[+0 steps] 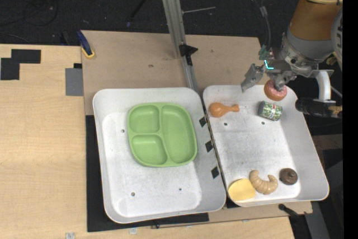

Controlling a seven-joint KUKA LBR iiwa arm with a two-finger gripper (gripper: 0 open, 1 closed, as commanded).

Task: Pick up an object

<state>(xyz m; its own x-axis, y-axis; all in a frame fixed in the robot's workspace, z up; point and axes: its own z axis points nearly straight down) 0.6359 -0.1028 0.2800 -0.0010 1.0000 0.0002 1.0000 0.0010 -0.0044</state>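
From the overhead camera, the gripper [267,76] hangs over the far edge of the right bin [313,176], its fingers grasping a pink doughnut [275,90] held just above the bin. It looks like a light, stiff toy, probably smooth, and best pinched across its ring. Below it in the same bin lie a small can [271,111], an orange pear [222,109], a croissant [264,182], a yellow piece [241,190] and a brown doughnut [288,177]. The left bin [109,176] holds a green divided plate [162,135].

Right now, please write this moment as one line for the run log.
arm: over right bin far edge | gripper: holding pink donut, raised | left bin: green plate
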